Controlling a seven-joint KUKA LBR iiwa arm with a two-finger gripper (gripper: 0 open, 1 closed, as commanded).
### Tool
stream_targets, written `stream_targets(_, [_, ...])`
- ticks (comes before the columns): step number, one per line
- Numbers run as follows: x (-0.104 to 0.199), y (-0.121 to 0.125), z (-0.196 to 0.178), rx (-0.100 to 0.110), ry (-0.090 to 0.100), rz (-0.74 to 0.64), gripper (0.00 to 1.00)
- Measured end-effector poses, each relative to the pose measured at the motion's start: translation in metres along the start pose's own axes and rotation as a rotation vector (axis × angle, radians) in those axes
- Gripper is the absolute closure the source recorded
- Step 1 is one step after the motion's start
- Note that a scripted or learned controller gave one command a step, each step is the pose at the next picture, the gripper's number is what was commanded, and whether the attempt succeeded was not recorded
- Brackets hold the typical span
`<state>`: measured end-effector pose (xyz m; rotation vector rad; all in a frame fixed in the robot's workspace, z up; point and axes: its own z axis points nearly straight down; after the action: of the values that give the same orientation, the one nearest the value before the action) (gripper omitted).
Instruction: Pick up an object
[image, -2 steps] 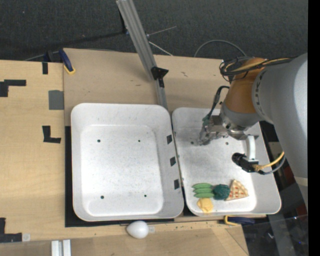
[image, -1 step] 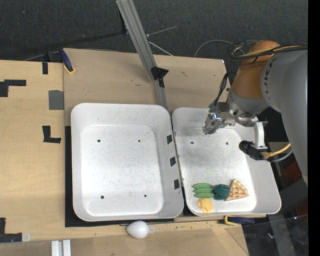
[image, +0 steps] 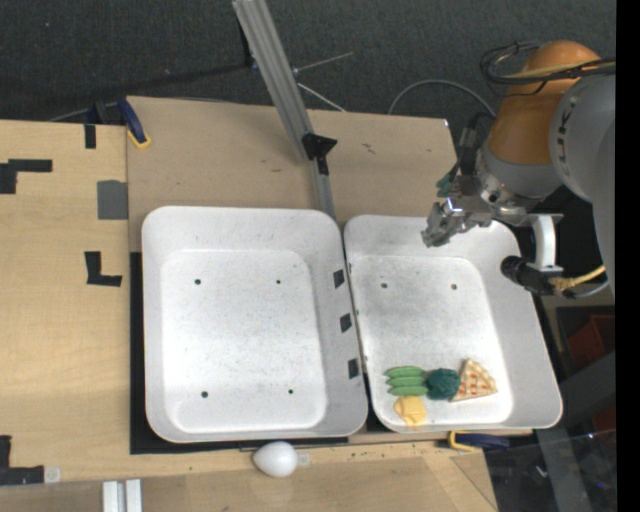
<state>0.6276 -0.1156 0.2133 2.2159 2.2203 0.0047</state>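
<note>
Several small toy foods lie at the near edge of the right bin (image: 520, 330): a green pod-shaped piece (image: 405, 378), a dark green broccoli-like piece (image: 441, 382), a pizza slice (image: 474, 381) and a yellow piece (image: 409, 408). My gripper (image: 438, 229) hangs over the far rim of the right bin, well away from the toys. Nothing shows between its fingers.
The left bin (image: 240, 320) sits beside the right one. A slanted metal pole (image: 290, 95) crosses the bench behind the bins. A white egg-shaped object (image: 275, 459) lies on the bench in front of the left bin.
</note>
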Motion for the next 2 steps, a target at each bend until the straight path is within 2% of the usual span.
stream_targets(1, [0.0,0.001,-0.039,0.002,0.0,0.0,1.0])
stream_targets(2, [0.042,-0.013,-0.03,0.008,0.002,-0.002,1.0])
